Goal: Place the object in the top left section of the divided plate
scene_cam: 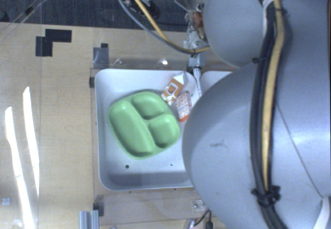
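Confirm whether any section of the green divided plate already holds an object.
No. All three sections of the green divided plastic plate look bare; the small orange-and-white packets lie beside its upper right edge, on the white bin floor.

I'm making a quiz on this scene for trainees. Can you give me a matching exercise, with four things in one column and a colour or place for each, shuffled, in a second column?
Things:
1. divided plate
2. small carton
3. cable
4. white bin

Descriptions:
A. yellowish, looping above the bin's top edge
B. green, with three sections
C. holds the plate, sits on the wooden bench
D. orange and white, beside the plate's upper right rim

Pairs: 1-B, 2-D, 3-A, 4-C
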Robot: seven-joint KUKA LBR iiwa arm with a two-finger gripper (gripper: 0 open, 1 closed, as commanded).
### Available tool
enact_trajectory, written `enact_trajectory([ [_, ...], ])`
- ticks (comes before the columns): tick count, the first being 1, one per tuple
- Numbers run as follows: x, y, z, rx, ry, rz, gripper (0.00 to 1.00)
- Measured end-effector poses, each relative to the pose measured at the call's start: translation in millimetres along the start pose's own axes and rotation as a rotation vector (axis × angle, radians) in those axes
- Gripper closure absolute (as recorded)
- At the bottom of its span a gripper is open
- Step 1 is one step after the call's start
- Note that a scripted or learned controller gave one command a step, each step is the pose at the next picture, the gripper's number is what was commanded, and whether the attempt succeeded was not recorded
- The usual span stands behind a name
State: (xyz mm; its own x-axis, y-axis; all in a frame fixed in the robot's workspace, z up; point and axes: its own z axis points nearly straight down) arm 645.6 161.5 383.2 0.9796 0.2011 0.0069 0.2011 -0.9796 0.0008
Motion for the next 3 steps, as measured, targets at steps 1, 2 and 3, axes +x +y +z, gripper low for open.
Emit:
enact_trajectory([
  [1, -33, 47, -37, 0.001, -0.006, -0.364, 1.00],
  [2, -12, -28, 5, 0.003, -0.006, -0.761, 1.00],
  [3, 36, -63, 48, 0.003, -0.004, -1.197, 1.00],
])
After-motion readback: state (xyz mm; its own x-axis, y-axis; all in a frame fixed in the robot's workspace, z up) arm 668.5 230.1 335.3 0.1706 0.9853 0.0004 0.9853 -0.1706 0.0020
